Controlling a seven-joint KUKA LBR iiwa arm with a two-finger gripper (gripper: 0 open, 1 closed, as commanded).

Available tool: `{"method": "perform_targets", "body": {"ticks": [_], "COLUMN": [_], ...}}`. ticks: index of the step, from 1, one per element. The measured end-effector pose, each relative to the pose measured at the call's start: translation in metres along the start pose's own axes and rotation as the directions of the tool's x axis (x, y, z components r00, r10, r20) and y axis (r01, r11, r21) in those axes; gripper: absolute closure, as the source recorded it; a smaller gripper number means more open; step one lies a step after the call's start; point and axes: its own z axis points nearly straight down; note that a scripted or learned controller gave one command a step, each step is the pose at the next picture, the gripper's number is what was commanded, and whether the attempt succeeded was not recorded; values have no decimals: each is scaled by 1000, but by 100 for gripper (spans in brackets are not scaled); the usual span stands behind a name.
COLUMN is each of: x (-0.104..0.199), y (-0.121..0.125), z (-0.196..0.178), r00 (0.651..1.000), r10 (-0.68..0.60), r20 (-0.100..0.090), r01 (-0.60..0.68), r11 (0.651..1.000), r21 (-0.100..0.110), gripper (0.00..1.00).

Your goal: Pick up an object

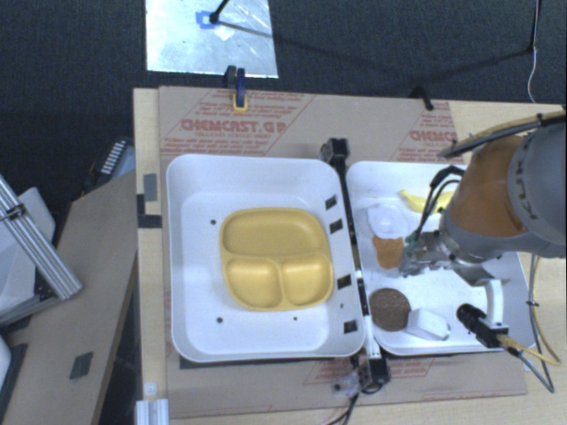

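I see the arm (496, 204) covering much of the right bin (368, 173). The gripper (415, 257) sits low beside an orange-brown block (387, 251), touching or nearly so; its state I cannot tell. A yellow object (411, 201) is partly hidden under the wrist. A brown disc (388, 309) and a white piece (427, 325) lie nearer the front wall. The left bin (190, 237) holds a yellow divided tray (275, 258).

I'm seeing bright, even overhead light, white bins (190, 237) nearly blown out, glare on the foil sheet (211, 25), soft focus and grain throughout.
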Motion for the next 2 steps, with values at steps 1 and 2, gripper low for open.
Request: {"method": "perform_targets", "body": {"ticks": [1, 2], "x": [0, -1], "y": [-3, 8], "z": [-60, -110], "r00": [1000, 1000], "r10": [-3, -3], "r20": [1, 2], "r01": [3, 3], "r11": [1000, 1000], "r21": [4, 2], "gripper": [100, 100]}}
